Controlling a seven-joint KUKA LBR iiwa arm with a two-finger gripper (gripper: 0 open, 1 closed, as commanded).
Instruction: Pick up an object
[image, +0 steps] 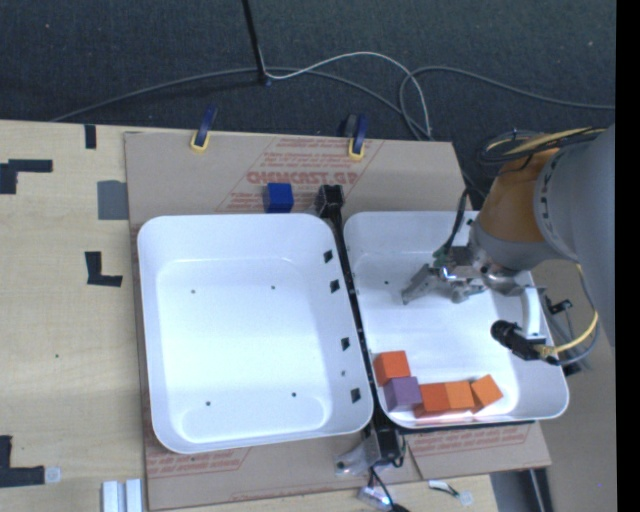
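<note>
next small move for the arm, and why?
Probably shift the end effector toward the near edge of the right white bin and lower over the orange block: it hangs above bare floor, while the blocks cluster there.

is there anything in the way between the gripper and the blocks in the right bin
Nothing visible. The gripper hangs over bare white floor in the right bin, and the orange blocks and purple block lie along the near wall with open floor between.

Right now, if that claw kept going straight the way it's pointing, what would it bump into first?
Probably just the bare white floor of the right bin. The claw points left and downward there; the orange and purple blocks lie off to the side, nearer the camera. Depth is hard to judge.
</note>
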